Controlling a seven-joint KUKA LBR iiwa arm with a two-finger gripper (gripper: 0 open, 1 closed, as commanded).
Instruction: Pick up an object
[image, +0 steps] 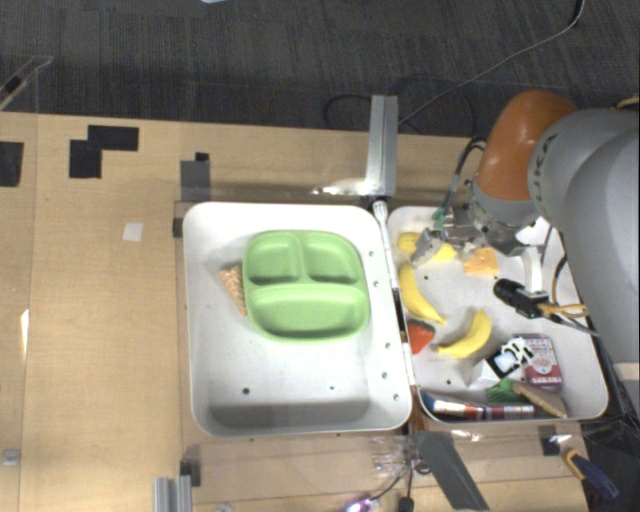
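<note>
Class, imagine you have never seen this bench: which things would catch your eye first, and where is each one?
The green divided plate stands out first, lying in the left bin. Next come the two yellow bananas among the clutter in the right bin. Above them, the arm's orange band leads down to the gripper at that bin's far end.

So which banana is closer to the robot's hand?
The banana along the bin's left wall, lying just below the gripper. The other banana lies farther down, curved near the red thing.
</note>
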